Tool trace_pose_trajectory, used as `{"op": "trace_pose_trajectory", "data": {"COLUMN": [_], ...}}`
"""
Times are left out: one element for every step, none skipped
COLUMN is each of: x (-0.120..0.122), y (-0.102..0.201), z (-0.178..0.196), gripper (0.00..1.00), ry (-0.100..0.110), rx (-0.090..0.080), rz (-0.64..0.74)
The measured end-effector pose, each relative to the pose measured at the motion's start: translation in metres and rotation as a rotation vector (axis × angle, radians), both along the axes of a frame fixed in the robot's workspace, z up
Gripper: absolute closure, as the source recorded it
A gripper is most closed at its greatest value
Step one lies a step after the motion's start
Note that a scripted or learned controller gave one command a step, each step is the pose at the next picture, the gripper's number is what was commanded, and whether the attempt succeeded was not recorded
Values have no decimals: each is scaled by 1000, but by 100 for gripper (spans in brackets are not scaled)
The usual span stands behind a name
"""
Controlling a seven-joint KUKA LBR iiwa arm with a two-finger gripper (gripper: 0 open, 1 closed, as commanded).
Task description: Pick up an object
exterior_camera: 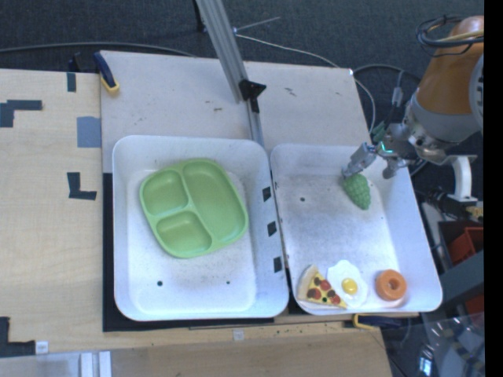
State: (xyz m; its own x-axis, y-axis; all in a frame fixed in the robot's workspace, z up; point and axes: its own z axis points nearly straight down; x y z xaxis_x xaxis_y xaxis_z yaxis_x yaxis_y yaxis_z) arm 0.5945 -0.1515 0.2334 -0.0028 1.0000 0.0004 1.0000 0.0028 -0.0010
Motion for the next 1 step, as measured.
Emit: {"op": "trace_pose_trajectory", "data": {"x": [9], "y": [-1], "z": [-56], "gripper": [0], "ry": [5], "rx": [-1], "rz": [-1]}}
